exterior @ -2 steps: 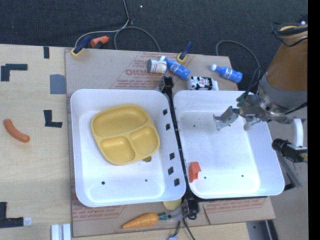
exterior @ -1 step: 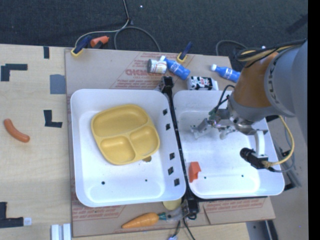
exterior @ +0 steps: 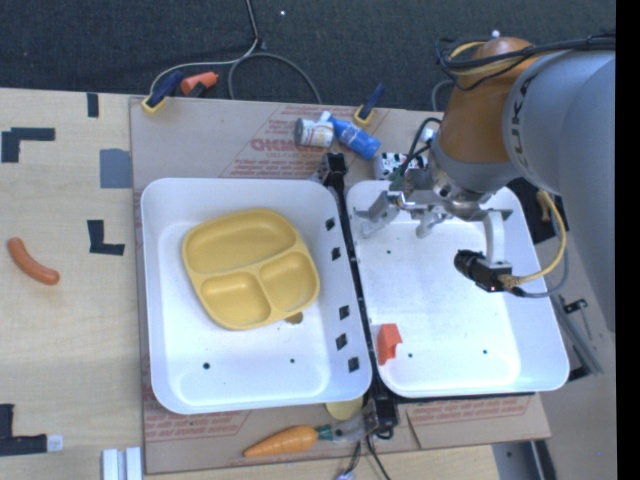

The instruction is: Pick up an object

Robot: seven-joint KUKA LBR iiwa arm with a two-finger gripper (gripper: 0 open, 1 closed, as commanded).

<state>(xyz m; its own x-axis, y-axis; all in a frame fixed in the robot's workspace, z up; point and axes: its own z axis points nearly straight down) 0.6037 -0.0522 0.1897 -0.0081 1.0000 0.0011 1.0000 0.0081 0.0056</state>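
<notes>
My gripper (exterior: 400,216) hangs over the far left part of the right bin (exterior: 500,368). Its fingers (exterior: 372,213) stand open, spread apart with only the white bin floor between them. A small orange block (exterior: 388,342) lies at the near left edge of the right bin, well in front of the gripper. A yellow divided plate (exterior: 250,266) lies in the left bin (exterior: 170,368). The arm's orange band and grey body cover the bin's far right corner.
Behind the bins lie a white and blue bottle (exterior: 338,133) and clamps (exterior: 180,86). A carrot (exterior: 280,441) lies on the cardboard in front of the bins. A sausage (exterior: 33,261) rests on the bench at far left. A black cable plug (exterior: 480,268) hangs over the right bin.
</notes>
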